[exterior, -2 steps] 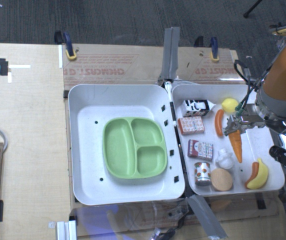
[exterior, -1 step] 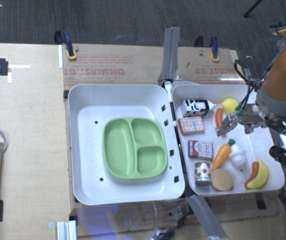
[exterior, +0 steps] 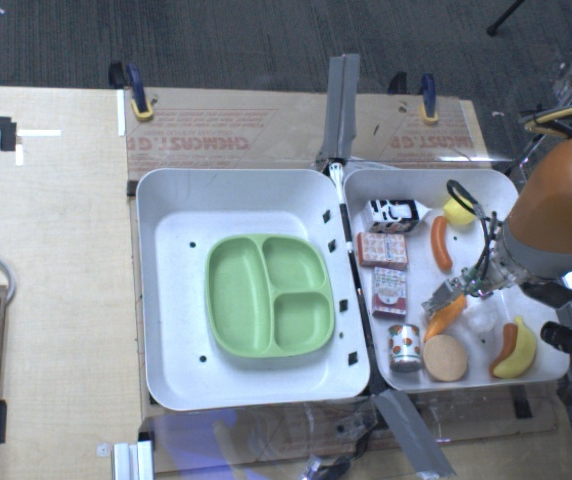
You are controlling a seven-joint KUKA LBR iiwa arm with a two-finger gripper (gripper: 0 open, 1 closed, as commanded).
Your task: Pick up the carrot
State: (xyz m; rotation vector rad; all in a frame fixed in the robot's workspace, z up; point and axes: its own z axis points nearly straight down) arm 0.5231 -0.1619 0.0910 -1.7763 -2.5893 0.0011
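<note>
Whether the jaws are parted or closed cannot be told; the gripper sits low in the right bin, right over the upper end of the carrot; the carrot lies tilted, just beyond the round bun, with the banana to its right and the can to its left; the green plate rests in the left bin.
</note>
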